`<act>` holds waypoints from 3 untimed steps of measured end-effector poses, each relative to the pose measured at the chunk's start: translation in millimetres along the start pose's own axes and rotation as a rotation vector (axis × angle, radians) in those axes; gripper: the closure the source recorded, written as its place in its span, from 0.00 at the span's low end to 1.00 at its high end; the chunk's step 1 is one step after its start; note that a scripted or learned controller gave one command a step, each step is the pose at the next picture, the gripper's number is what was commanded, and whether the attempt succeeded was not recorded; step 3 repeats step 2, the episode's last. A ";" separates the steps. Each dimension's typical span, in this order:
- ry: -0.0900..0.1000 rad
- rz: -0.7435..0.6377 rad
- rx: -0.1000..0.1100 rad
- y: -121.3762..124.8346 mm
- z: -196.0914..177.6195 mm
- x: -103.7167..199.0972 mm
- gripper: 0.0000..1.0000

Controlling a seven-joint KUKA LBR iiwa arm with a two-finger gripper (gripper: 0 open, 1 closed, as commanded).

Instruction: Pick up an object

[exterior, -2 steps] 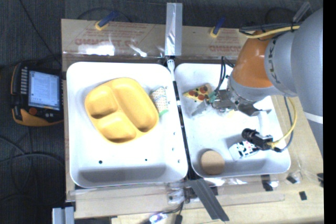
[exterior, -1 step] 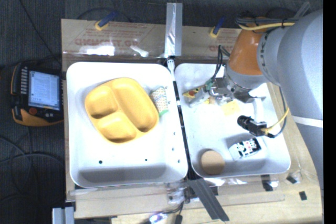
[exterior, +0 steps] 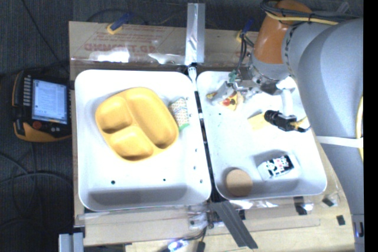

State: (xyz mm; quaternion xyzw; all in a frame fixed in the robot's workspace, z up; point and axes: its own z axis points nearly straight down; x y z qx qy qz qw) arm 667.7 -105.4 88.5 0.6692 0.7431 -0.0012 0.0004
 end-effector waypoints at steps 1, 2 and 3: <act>-0.004 -0.002 0.008 -1.6 -9.2 -1.4 1.00; 0.003 0.084 0.003 -55.0 -94.0 56.4 1.00; 0.003 0.084 0.003 -55.0 -94.0 56.4 1.00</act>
